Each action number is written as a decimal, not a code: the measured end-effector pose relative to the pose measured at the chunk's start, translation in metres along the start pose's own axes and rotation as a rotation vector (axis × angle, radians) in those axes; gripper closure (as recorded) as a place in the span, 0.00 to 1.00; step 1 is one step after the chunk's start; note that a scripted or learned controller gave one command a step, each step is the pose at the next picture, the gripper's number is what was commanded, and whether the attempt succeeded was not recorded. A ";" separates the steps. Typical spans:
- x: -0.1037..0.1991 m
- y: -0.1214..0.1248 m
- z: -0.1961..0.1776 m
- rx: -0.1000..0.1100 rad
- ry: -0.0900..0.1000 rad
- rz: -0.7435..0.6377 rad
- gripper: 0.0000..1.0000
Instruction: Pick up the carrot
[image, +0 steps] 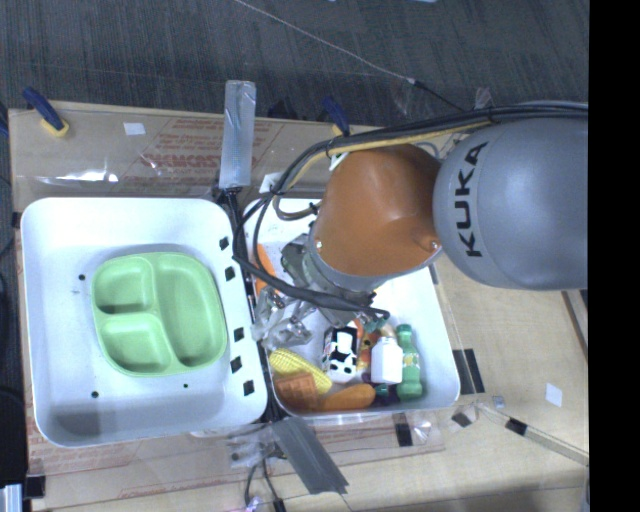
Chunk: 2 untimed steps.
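Observation:
The carrot (345, 398) is an orange piece lying along the near wall of the right bin (440, 345), just below a yellow corn cob (300, 366). My gripper (283, 322) hangs low at the left side of that bin, below the arm's orange band (375, 215). It sits above and to the left of the carrot, close to the corn, with no carrot in it. The arm hides the far half of the right bin.
Beside the carrot lie a black-and-white cow-patterned item (342, 352), a white bottle (385, 362) and a green item (408, 365). A small orange thing (266, 262) shows by the bins' divider. The left bin (40, 300) holds a green divided plate (158, 312).

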<state>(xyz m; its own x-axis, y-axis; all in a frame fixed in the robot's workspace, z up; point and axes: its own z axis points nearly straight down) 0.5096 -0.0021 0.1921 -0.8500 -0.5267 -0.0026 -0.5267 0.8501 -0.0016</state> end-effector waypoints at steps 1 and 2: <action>0.000 0.000 0.000 0.000 0.000 0.000 0.00; 0.006 -0.096 0.000 0.001 0.002 -0.009 0.00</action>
<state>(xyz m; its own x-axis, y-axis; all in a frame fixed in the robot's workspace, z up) 0.5551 -0.0867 0.1922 -0.8455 -0.5340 -0.0006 -0.5340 0.8455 -0.0029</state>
